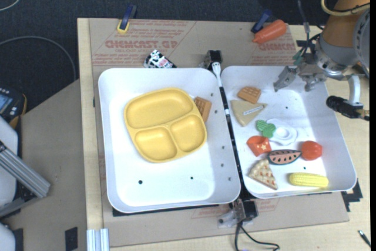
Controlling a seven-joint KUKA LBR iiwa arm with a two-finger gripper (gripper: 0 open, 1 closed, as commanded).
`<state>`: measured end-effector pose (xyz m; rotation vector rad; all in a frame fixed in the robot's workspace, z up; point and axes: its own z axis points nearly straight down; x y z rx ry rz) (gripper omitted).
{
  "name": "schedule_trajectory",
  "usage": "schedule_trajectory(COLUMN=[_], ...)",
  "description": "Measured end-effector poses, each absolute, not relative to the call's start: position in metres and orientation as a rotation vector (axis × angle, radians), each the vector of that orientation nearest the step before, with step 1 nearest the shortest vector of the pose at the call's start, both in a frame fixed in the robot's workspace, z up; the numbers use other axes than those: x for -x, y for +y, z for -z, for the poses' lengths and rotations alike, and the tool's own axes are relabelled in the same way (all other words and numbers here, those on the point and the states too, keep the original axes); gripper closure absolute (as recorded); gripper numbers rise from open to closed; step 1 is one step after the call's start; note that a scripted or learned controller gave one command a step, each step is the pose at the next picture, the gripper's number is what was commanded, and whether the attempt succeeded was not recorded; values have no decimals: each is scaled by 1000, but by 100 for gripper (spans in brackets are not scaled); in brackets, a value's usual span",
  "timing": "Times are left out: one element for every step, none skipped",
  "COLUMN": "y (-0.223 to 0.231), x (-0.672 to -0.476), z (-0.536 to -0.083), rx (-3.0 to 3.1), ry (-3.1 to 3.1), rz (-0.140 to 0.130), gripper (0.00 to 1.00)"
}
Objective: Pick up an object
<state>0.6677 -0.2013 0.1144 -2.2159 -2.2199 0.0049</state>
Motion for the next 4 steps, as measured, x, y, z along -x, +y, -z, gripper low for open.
schedule_trajectory(y=[-200, -200, -197, -205], x=[-667, -669, -671, -668], z=[-83, -97, -142, -200], rx=[2216, 2219, 2225, 2227], ry=[-2221, -2228, -2228, -2227], rz=[-4, 0, 6, 5], gripper=[0, 100, 100, 100])
